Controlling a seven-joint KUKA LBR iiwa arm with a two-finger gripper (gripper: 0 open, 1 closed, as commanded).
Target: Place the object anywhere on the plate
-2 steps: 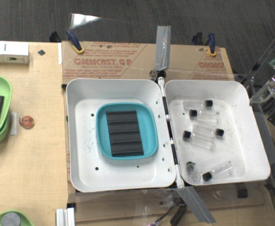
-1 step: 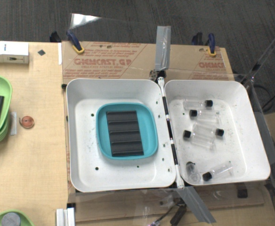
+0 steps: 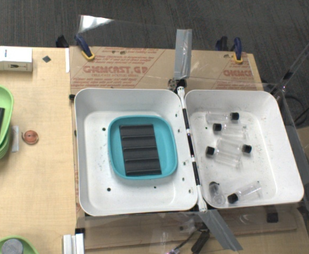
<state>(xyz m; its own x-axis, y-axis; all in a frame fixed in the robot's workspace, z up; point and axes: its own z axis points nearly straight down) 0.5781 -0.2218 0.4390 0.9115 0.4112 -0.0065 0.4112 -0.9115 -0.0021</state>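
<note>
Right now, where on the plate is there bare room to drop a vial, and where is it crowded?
The plate has a black ridged insert in its middle; bare teal remains as a band around it, widest on the left. The left bin has open white floor around the plate. The vials crowd the right bin.

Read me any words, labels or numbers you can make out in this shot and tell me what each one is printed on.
"CHEMCAST GP": red print on the brown-papered sheet behind the bins, partly blurred.
Same red print, cut off, near the right clamp.
White box at upper left: dark markings, too small to read.
</note>
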